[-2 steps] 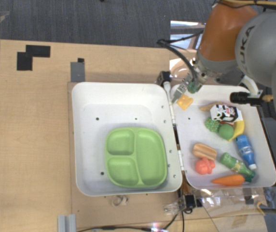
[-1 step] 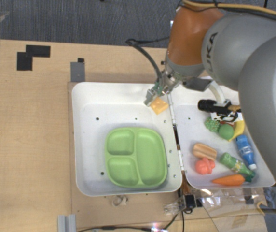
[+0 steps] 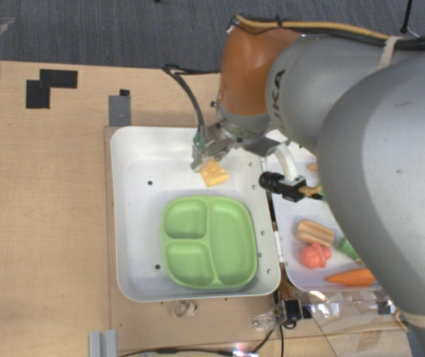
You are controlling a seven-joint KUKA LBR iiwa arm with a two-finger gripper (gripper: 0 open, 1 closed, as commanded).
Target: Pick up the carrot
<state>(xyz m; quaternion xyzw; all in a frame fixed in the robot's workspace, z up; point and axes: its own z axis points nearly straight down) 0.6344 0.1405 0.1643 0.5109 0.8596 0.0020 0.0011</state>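
The tool point(image 3: 201, 155) hangs over the far part of the left shallow white bin point(image 3: 134, 199). It is small and grey against the white, so I cannot tell if it is open or closed. I see nothing held in it. Just beside its tip lies one small yellow-orange wedge point(image 3: 214, 174), flat on the bin floor. I cannot tell if the two touch.

Nearer to us in the same bin sits one light green plastic plate point(image 3: 209, 241). It has three parts: two small ones on the left and one long one on the right.

There are two bins on the brown desk point(image 3: 41, 222), side by side. In the right white bin point(image 3: 296, 270) I count four things. One tan and brown bun-shaped toy point(image 3: 315, 232) lies at the top, with one bumpy pink lump point(image 3: 316, 256) touching it below. One long orange carrot point(image 3: 351, 277) lies near the front edge, well apart from the tool. One green piece point(image 3: 346, 248) peeks out between the bun and the carrot.

The big grey arm point(image 3: 361, 125) covers most of the right bin. It hides the carrot's right end and most of the green piece.
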